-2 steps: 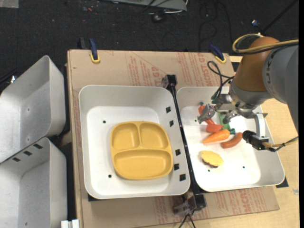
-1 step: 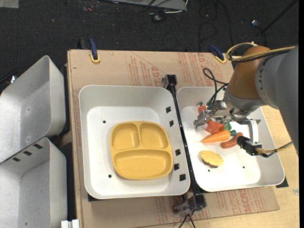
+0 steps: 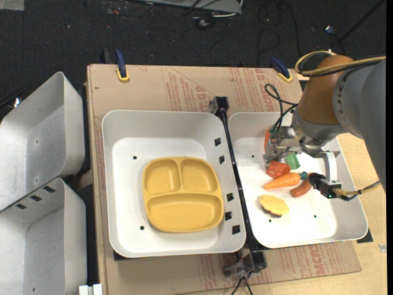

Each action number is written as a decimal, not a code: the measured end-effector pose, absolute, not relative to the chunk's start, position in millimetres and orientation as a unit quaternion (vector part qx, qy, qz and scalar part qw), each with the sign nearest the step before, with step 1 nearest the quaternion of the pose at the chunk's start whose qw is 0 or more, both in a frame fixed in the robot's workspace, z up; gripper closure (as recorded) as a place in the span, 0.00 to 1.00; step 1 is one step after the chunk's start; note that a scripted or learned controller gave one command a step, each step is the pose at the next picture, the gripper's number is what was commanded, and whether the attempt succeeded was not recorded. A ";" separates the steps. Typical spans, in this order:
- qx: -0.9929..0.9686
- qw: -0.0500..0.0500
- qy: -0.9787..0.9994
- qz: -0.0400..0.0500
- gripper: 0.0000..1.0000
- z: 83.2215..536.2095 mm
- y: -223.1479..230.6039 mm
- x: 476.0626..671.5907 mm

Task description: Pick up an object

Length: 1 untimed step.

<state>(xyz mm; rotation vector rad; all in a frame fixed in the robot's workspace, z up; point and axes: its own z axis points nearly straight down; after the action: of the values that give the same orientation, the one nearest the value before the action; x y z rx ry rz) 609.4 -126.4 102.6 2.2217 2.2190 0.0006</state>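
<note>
Two white bins sit side by side on the surface [image 3: 172, 269], and the nearest loose thing in the right bin [image 3: 307, 232] is a yellow, flattish toy food piece [image 3: 274, 205], lying by itself toward the bin's front. Just behind it lie an orange carrot-like piece [image 3: 284, 180] and, to its right, a reddish-brown sausage-like piece [image 3: 300, 189], the two touching or nearly so. Behind the carrot sits a red piece [image 3: 277, 168] with a small green piece [image 3: 291, 161] beside it, both crowded under the gripper [image 3: 281, 147]. The gripper hangs low over this cluster at the bin's middle, and whether it is wide, narrow or closed on anything cannot be told, since the wrist and cables cover it.

In the left bin [image 3: 123, 165] a yellow divided tray [image 3: 182, 194] lies flat.

All of the pieces look like small moulded plastic: probably light, stiff and rather smooth, so they may skid or squirt sideways if pinched off-centre. The carrot would best be taken across its narrow width near the middle of its length. The yellow piece is the easiest target by position, being apart from the others, but its low, flat shape leaves little to grip except across its edges. The red and green pieces are packed closely, so a grasp there risks catching two at once or nudging both away.
</note>
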 end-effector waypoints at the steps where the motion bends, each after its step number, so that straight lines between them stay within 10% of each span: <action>1: 0.708 0.002 0.707 0.001 1.00 148.9 -133.6 607.4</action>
<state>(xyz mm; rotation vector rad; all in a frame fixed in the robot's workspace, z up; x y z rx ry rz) 607.4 -133.6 148.9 2.2198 2.2160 0.0039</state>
